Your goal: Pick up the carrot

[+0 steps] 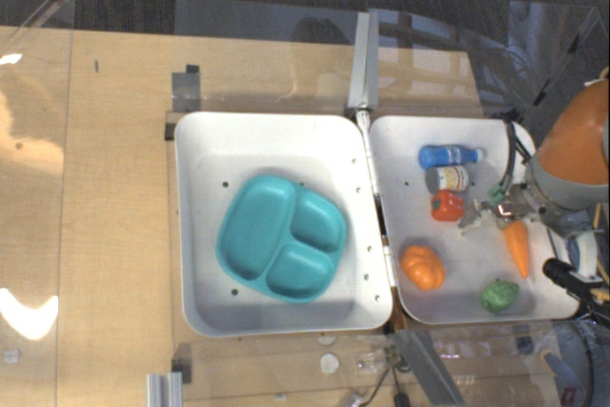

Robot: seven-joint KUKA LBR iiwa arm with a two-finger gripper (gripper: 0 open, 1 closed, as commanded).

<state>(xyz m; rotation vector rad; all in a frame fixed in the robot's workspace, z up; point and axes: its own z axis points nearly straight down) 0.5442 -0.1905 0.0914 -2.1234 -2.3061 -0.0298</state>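
Lower frame, right bin [381,205]: a green lumpy item [499,295], probably a toy vegetable, lay near the bottom right corner. An orange rounded item [423,267] sat at the bin's lower left.

Carrot [517,247]: lay at right of centre in the right bin, long axis running roughly up and down the frame, thick end uppermost, tapering to a point below. Judged a moulded play-food piece: light, rigid, smooth-skinned and so inclined to slip or roll. Best hold judged to be across the thick upper half, fingers set square to its length; the narrow tip offered little to pinch.

Gripper [496,210]: stood just above the carrot's thick end, near or touching it. Whether its jaws were wide or narrow could not be told; nothing was seen held.

Middle band: a red item [447,205] just left of the gripper; a small can [452,177] above it.

Upper band: a blue bottle [449,155] lying on its side.

Left bin [191,205]: a teal divided plate [283,236].
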